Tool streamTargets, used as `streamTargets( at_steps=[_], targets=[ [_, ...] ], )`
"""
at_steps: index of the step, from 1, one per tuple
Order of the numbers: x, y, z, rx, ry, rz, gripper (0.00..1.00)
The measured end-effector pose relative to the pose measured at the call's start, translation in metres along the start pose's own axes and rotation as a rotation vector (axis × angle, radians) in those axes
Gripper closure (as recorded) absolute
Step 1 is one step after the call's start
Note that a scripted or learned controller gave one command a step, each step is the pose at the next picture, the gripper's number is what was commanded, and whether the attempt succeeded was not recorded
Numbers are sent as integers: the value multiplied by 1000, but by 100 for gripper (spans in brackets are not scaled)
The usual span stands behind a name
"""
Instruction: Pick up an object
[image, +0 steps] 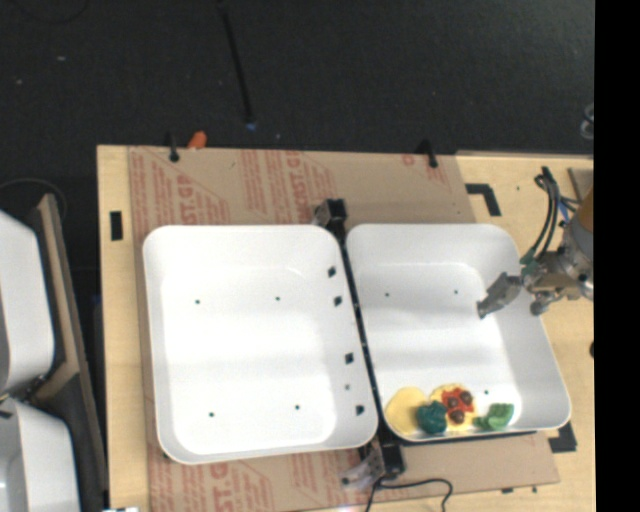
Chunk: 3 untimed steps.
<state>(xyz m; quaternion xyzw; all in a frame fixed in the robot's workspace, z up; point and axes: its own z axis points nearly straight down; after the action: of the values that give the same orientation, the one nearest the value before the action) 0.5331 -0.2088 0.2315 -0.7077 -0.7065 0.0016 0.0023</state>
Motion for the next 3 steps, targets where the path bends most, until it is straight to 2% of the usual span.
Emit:
streamTargets(
  at_steps=[1, 2, 3],
  targets=[
    [0, 1, -3, -6, -1, -1, 0],
    [-2, 0, 39, -3, -1, -1, 0],
    [0, -10, 96, -1, 0, -1, 0]
  ],
)
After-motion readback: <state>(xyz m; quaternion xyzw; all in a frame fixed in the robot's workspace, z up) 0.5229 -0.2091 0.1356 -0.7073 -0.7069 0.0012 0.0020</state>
